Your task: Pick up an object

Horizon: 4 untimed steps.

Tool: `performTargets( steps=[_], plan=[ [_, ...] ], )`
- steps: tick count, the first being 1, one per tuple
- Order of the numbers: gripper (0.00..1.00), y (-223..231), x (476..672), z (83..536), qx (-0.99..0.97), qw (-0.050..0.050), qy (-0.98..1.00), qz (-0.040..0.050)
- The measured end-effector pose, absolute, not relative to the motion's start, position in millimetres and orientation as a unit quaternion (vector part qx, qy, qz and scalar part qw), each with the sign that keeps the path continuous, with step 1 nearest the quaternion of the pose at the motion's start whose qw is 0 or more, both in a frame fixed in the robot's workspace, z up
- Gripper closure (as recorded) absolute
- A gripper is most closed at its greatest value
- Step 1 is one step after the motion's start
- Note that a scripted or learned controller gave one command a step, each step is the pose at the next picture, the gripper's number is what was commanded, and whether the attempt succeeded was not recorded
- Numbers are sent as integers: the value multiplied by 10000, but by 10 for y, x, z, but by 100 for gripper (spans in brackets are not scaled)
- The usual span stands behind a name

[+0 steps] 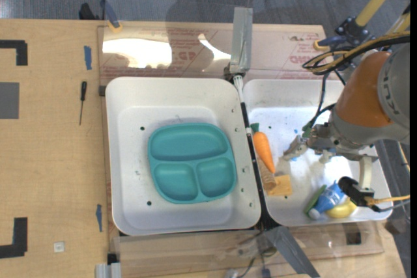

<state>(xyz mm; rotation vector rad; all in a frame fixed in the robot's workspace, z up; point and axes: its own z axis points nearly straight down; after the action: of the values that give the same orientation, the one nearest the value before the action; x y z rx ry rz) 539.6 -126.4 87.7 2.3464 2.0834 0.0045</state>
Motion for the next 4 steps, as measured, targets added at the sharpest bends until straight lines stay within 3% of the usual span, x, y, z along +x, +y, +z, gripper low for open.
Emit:
performTargets(
  steps=[1,2,3,4],
  plan=[
    [0,-946,5751,877,7220,35,6919,18],
    [0,-1403,5709,871,7433,31,6690,16],
    [0,-1201,5972,1336,6644,23,7474,11],
    [0,-1889,5597,878,6644,28,7474,8]
  ],
)
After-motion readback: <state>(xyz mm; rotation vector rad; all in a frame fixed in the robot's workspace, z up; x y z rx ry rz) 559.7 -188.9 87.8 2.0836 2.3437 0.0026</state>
